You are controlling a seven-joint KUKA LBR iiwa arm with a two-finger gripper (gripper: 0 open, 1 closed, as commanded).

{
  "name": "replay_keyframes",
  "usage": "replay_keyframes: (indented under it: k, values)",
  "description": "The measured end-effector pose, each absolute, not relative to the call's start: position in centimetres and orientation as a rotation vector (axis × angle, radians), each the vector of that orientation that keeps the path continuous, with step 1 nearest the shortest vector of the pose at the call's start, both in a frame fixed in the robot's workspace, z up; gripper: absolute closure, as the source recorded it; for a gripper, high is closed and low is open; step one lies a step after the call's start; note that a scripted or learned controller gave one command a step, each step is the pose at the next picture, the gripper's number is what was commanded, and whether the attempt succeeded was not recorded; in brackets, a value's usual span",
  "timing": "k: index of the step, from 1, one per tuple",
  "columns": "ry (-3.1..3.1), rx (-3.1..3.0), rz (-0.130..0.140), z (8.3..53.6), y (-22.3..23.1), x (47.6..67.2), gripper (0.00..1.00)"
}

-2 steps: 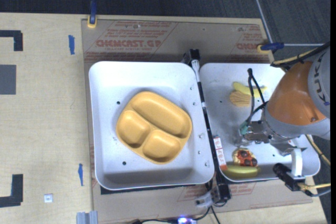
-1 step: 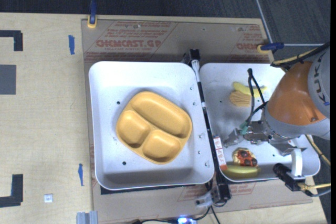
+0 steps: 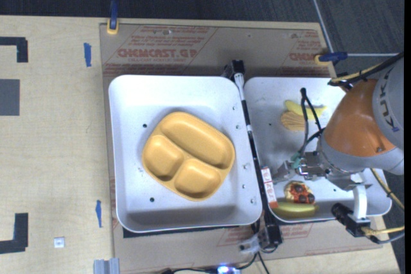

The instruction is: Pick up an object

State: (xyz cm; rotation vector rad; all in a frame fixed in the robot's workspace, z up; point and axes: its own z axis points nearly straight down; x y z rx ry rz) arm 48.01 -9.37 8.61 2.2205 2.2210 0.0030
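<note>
Arm [image 3: 359,131] low over right bin [image 3: 273,96], reaching toward 7 o'clock corner where banana [image 3: 295,208] and red toy [image 3: 298,190] crowd wall; claw [image 3: 302,167] just above toy; finger state hidden, cannot tell; yellow tray [image 3: 187,154] sits alone in left bin [image 3: 128,93].

Smooth, semi-glossy white plastic bins [image 3: 128,138], a glossy yellow moulded-plastic tray [image 3: 187,154] left of the fingers, matt brown printed cardboard [image 3: 192,48] beneath, on a pale, matt wood-grain surface [image 3: 51,138].
</note>
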Motion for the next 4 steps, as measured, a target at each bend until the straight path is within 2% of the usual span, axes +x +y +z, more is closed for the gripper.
replay_keyframes:
  k: [1, 2, 3, 4]
  values:
    - [2.215, 2.217, 0.008, 9.7, -9.4, 48.2, 1.0]
    - [2.215, 2.217, 0.008, 9.7, -9.4, 48.2, 0.0]
    - [2.222, 2.221, 0.003, 8.6, -9.4, 48.0, 0.0]
    - [2.216, 2.217, 0.008, 9.7, -9.5, 48.2, 1.0]
